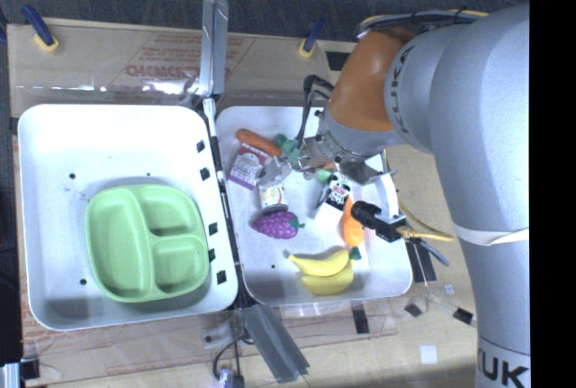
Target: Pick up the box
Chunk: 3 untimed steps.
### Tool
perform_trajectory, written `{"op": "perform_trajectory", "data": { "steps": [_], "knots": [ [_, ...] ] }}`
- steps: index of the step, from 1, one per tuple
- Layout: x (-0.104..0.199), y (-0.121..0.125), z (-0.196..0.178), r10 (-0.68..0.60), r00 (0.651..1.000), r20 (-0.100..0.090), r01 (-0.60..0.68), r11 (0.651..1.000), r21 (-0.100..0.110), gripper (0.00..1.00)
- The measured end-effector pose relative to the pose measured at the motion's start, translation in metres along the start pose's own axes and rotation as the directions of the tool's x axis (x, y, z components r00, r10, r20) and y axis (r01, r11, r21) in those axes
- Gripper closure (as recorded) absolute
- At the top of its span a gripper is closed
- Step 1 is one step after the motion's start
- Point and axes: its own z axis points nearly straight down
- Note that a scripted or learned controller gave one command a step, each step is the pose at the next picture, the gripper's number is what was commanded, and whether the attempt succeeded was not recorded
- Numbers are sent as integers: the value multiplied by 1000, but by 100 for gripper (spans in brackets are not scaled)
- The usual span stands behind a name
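Note:
A small purple-pink box point(243, 170) lies in the right bin point(270, 283) near its left wall, flat on the floor. My gripper point(295, 164) hangs low over the upper middle of that bin, just right of the box, under the orange band of the arm. Its tip sits beside a small can point(270, 194) and a green piece point(284, 143). I see nothing lifted off the floor of the bin.
The right bin also holds an orange hot dog point(258, 143), purple grapes point(275, 222), a banana point(321, 264), an orange carrot point(352, 226) and a small black-and-white item point(337, 194). A green divided plate point(148, 242) lies in the left bin point(54, 143).

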Motion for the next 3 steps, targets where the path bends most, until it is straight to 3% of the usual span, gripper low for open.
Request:
{"op": "perform_trajectory", "data": {
  "steps": [1, 2, 3],
  "knots": [
    [41, 78, -54, 230, 973, 0, -230, 973, -9, 0],
    [1, 78, -62, 72, 997, 2, -72, 997, -10, 0],
    [18, 81, -54, -16, 1000, 1, 16, 1000, -7, 0]
  ]
}}
